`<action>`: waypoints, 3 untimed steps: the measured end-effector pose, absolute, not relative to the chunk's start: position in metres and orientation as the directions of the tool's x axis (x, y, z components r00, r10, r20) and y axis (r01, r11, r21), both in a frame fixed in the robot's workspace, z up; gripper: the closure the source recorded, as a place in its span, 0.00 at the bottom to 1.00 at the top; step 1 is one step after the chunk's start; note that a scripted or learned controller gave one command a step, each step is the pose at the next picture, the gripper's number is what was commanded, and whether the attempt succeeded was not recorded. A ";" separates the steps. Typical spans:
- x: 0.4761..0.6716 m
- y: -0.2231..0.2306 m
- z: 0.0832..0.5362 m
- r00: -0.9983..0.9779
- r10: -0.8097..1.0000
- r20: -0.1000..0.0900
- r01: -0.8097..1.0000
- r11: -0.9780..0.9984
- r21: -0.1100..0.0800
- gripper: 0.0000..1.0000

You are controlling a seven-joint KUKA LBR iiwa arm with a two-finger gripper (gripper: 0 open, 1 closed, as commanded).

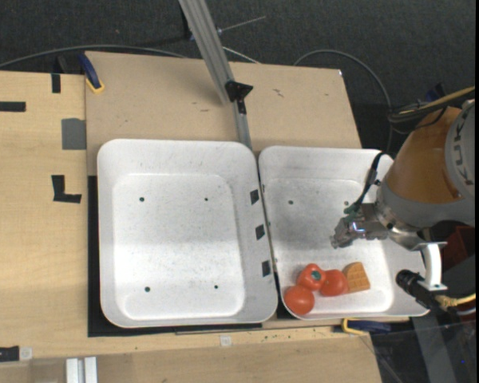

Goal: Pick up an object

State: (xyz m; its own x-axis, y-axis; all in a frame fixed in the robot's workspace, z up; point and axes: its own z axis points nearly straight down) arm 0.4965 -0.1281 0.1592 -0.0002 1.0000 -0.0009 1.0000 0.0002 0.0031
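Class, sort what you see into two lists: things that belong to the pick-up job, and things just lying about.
Job:
gripper
red tomatoes
orange cracker-like piece
right bin

Lying about:
left bin
grey pole
black tape marks

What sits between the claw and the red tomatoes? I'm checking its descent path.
Nothing: the camera view shows bare white floor of the right bin between the claw and the tomatoes.

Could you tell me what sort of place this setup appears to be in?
Probably a robotics lab grasping bench: a robot arm reaches over two white bins on a plywood bench, small red and orange toy items sit in the right bin, and cables trail over dark carpet.
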 end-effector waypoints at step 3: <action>0.510 -0.080 0.280 -0.006 1.000 0.001 1.000 0.006 -0.001 1.00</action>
State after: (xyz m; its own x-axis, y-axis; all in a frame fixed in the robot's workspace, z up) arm 0.5095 -0.0801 0.2796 -0.0060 1.0000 0.0012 1.0000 0.0060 -0.0006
